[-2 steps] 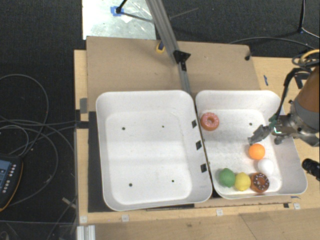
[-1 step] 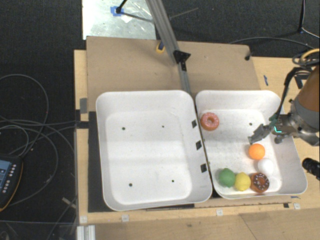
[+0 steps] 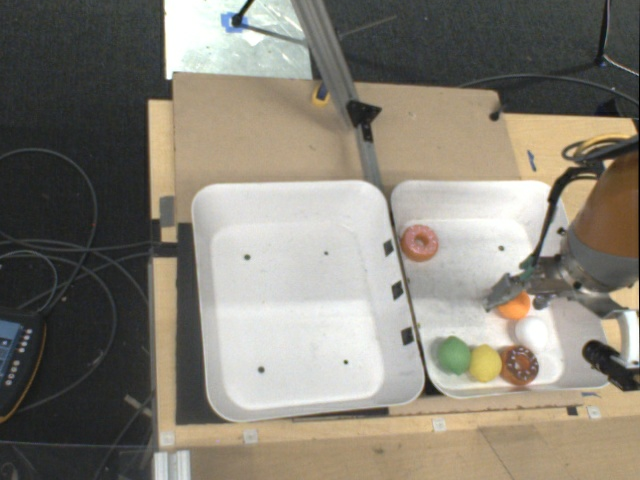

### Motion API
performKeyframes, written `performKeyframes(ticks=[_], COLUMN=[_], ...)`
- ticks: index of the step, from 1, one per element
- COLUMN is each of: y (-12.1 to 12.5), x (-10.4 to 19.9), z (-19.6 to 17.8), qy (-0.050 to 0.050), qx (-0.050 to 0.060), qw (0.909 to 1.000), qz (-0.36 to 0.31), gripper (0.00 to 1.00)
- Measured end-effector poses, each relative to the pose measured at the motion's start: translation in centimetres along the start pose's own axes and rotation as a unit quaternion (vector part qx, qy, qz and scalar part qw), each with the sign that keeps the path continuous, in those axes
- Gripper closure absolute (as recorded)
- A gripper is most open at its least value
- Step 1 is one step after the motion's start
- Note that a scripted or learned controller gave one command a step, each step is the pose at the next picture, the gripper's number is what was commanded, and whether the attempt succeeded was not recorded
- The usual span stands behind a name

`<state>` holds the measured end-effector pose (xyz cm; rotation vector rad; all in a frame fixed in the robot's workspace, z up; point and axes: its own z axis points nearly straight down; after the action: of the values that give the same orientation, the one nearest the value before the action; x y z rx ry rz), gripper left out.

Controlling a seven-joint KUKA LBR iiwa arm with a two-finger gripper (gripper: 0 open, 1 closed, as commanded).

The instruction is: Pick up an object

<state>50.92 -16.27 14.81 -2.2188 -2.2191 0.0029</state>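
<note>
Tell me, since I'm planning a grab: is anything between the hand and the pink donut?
Nothing visible. The hand sits by the orange ball in the right bin; bare white floor lies between it and the pink donut.

Left bin (image 3: 300,298) open; toys (image 3: 486,361) crowd right bin (image 3: 470,208) front.

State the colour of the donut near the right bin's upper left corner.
Pink with sprinkle specks, the donut shows best in the camera view.

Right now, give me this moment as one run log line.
arm: over right bin | gripper: at orange ball | nearby: white egg, green ball | lift: not yet
</note>
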Motion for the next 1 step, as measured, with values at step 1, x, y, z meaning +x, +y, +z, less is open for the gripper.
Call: performKeyframes(ticks=[1], y=[-0.03], x=[0.04], z=[5.24], qy=[0.0], qx=[0.0], qw=[1.0], qz=[0.0], gripper=[0.0])
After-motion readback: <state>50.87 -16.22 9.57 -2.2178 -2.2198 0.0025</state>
